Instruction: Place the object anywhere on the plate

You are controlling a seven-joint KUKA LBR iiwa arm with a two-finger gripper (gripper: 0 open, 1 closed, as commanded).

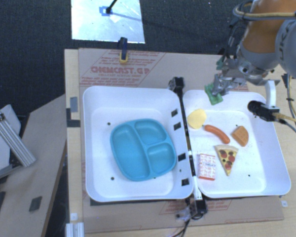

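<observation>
Over the right bin's far rim, a green object (pixel 214 96) is gripped in the pincer (pixel 218 90). Left bin (pixel 96 181): blue plate (pixel 142 148), seen bare.

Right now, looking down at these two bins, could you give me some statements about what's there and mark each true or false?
1. The blue plate lies in the left bin. True.
2. A pizza slice lies on the plate. False: it lies in the right bin.
3. The hand has a green object at its tip. True.
4. The sausage is blue. False: it is orange-red.
5. The yellow disc lies beside the sausage. True.
</observation>
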